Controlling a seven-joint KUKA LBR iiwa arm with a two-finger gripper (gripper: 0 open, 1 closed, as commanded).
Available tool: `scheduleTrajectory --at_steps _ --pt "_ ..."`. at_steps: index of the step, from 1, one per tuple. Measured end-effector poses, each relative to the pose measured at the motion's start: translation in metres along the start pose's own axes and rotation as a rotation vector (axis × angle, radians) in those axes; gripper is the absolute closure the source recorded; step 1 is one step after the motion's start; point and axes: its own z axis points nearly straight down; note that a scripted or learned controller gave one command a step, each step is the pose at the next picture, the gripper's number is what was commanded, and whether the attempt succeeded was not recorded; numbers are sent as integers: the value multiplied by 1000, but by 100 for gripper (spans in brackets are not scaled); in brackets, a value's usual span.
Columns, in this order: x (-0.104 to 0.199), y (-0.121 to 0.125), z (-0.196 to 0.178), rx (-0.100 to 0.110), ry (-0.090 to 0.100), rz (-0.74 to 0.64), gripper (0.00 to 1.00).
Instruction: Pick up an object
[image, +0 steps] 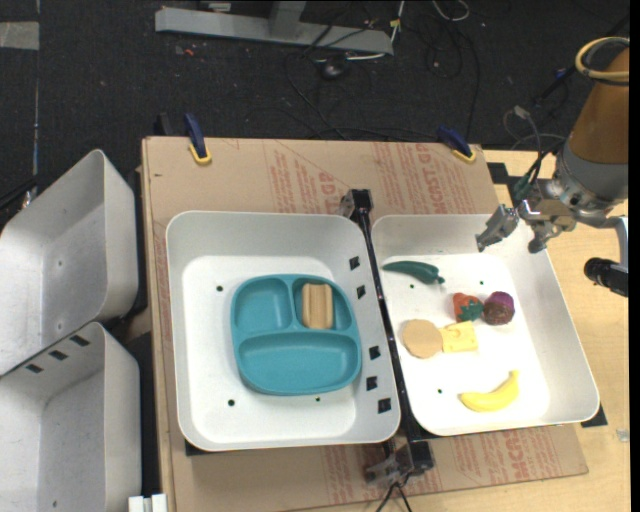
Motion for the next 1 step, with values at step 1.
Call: scheduleTrajectory --at_steps 1 --pt "1 3 -9 -14 -3 -3 0"
